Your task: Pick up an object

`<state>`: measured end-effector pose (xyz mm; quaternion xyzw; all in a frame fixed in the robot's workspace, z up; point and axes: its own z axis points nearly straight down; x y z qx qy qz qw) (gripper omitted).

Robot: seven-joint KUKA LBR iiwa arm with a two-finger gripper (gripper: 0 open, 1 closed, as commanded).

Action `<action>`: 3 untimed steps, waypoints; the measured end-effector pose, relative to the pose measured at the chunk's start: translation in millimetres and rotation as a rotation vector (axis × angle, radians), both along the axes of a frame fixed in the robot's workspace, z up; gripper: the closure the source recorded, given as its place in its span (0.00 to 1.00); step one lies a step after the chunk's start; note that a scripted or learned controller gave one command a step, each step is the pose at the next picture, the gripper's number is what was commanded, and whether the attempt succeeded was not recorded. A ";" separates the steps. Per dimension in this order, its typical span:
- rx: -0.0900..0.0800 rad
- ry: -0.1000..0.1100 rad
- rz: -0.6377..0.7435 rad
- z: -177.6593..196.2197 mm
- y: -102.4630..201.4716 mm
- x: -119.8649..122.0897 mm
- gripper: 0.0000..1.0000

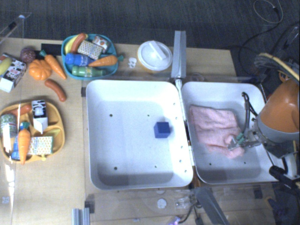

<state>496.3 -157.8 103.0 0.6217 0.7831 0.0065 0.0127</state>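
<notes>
arm [281, 116] cut off at right edge, claw [237, 142] fingers indistinct

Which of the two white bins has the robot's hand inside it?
The right shallow white bin, which holds the crumpled pink cloth; the hand is at the cloth's right edge. The left bin holds a small blue cube.

- My desk [72, 125] is pale wood, evenly lit from above, with soft shadows.
- Beyond its far edge lies dark grey carpeted floor [140, 8], with thin cables [269, 8] looping at the upper right.
- A grey metal post [177, 55] stands at the desk's far side, between the two bins.
- A clear plastic panel [11, 27] tilts at the desk's far left corner.
- Metal brackets [79, 215] and small fittings line the near edge.
</notes>
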 end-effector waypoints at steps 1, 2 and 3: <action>-0.001 0.012 0.187 -11.1 -35.2 6.9 1.00; 0.002 0.023 0.200 18.3 18.6 73.8 1.00; 0.002 0.023 0.192 101.7 117.0 140.0 1.00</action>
